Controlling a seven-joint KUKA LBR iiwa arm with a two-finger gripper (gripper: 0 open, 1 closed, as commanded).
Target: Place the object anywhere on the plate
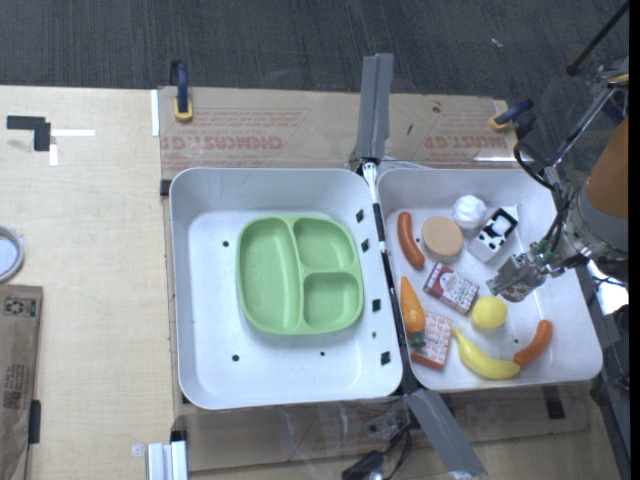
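Gripper [516, 277] sits low in right bin [575, 363] just above lemon [489, 312], finger state can't tell, nothing seen held; likely target = lemon, prob. light rigid plastic, round + slick, so pinch across middle; green plate [299, 273] in left bin.

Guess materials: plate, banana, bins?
Plate: likely moulded plastic, matte pale green, uniform colour, rounded compartments. Banana: probably plastic toy, evenly yellow, slight sheen. Bins: look like thin white plastic, smooth, rounded corners; could be coated metal.
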